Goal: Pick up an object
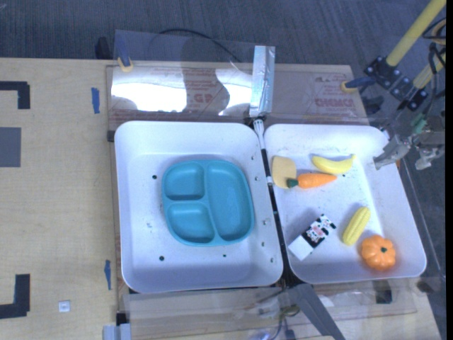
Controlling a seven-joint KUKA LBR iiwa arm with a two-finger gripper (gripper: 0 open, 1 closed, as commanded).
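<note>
No object is picked yet, so any of six toys in the right bin point(386, 197) could serve. The banana point(334, 163) lies near the far wall, and the carrot point(316, 180) is just beside it, its leafy end touching a yellow wedge point(283, 170) (maybe cheese, I cannot say for sure). In the near half there is a corn cob point(355, 224), an orange pumpkin point(377, 253) close to the corner, and a small black-and-white carton point(315, 234) lying tilted.

The gripper point(401, 158) hangs over the right rim of this bin, at the level of the banana. Its two grey fingers stand apart and nothing is between them, so I judge it released and carrying nothing.

The left bin point(141, 154) holds one blue divided plate point(209, 201), well apart from the gripper.

What may go wrong, in my judgement:
- The gripper is above the rim, so a straight descent here could strike the wall and close on air.
- Banana, carrot and wedge are crowded together; a finger coming down between them may push one away or catch two at once.
- The pumpkin is round and sits by the corner, so it could roll out of the grip or leave no room for the outer finger.
- The corn cob lies at a slant; a grip along its length would probably slip off.
</note>
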